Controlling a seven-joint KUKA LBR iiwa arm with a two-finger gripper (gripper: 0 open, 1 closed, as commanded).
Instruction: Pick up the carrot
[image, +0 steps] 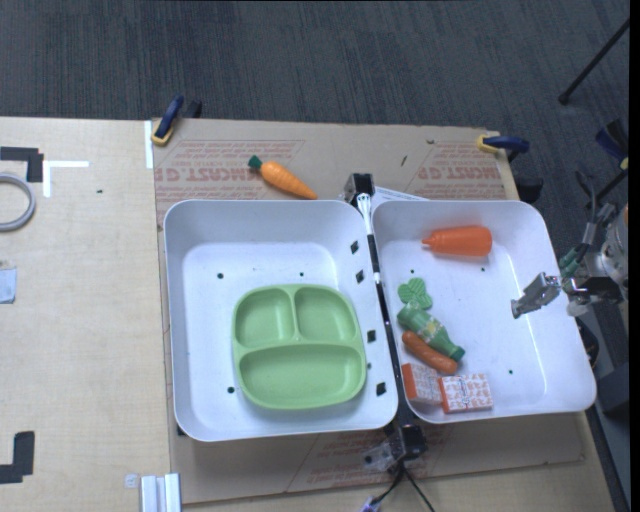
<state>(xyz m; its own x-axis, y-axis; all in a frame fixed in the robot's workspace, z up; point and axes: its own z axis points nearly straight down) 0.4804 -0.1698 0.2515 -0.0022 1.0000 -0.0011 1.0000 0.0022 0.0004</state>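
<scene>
- The carrot (283, 178) lies outside both bins, on the cardboard sheet (330, 160) just behind the back rim of the left bin (185, 300). It rests flat, its long axis running on a slant: green top toward the back-left, orange tip toward the front-right, near the gap between the bins.
- Inside the right bin (530, 380) are look-alikes: a stubby orange piece (458, 241) near the back wall and a thin orange-red one (429, 353) beside a green bottle (432, 331) and a small green leafy toy (413, 294). A snack packet (450, 390) sits at the front. A green divided plate (298, 346) fills the left bin's middle.
- My gripper (537, 295) hangs over the right side of the right bin, well apart from the carrot, with nothing between its fingers; whether they are spread or closed I cannot tell at this size.
- As I judge it, the step in hand is the approach. To do it well I should travel across both bins, turn my wrist so the fingers close across the carrot's width, not along its length, and come down at its thick middle, clear of the left bin's rim.
</scene>
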